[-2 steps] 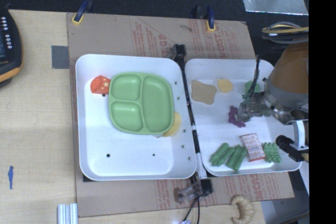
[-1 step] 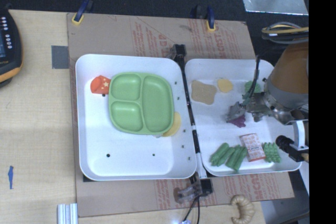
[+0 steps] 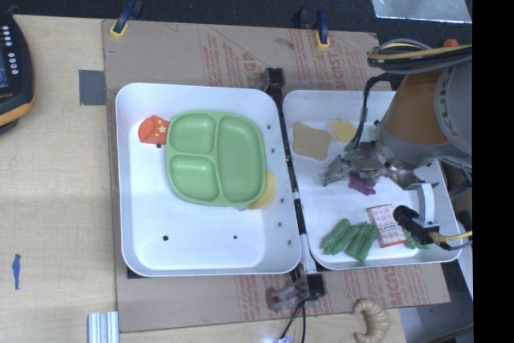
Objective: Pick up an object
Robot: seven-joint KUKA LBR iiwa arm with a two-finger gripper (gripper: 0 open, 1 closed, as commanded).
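My gripper (image 3: pixel 337 171) is low in the right bin (image 3: pixel 321 104), reaching in from the right under the grey arm with its orange band (image 3: pixel 414 112). A small purple object (image 3: pixel 363 184) lies just right of the gripper's tip, close beside it. A tan flat piece (image 3: pixel 312 140) lies just above the gripper, with a pale yellow piece (image 3: pixel 344 130) to its right. A bunch of green beans (image 3: pixel 350 238) and a red-and-white packet (image 3: pixel 385 224) lie near the bin's front edge.
The left bin (image 3: pixel 144 237) holds a green divided plate (image 3: pixel 215 157), a red object (image 3: pixel 152 129) at the plate's left and a yellow piece (image 3: pixel 266 192) peeking out under its right edge. A ridge (image 3: pixel 287 173) separates the bins.
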